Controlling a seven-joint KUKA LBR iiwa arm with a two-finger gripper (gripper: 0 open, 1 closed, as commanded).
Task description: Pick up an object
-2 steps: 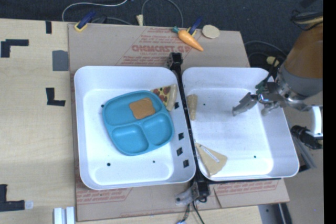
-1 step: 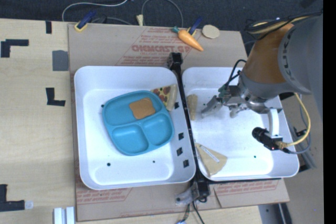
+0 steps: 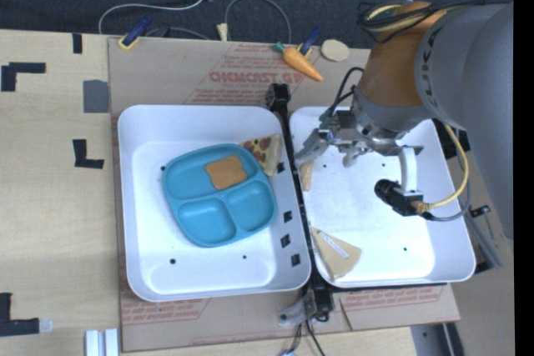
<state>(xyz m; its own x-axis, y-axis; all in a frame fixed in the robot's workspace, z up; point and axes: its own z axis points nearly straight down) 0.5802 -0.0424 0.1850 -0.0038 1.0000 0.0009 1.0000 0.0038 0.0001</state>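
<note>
In the left bin (image 3: pixel 142 204) lies a blue divided plate (image 3: pixel 242 213) with a brown flat piece (image 3: pixel 226 172) in its top compartment. A pizza slice (image 3: pixel 264 151) leans at that bin's right wall. The right bin (image 3: pixel 434 254) holds a tan wedge (image 3: pixel 338 255) at its near left corner and a small pale piece (image 3: pixel 305 176) by its left wall. My gripper (image 3: pixel 332 151) hangs over the right bin's far left part, open, nothing between its fingers. The pale piece sits just below and left of it.
A toy carrot (image 3: pixel 301 63) and a round tan piece (image 3: pixel 335 50) lie on the cardboard behind the bins. A black divider (image 3: pixel 288 179) runs between the bins. A black unit on a yellow cable (image 3: pixel 399 198) hangs from the arm over the right bin's middle.
</note>
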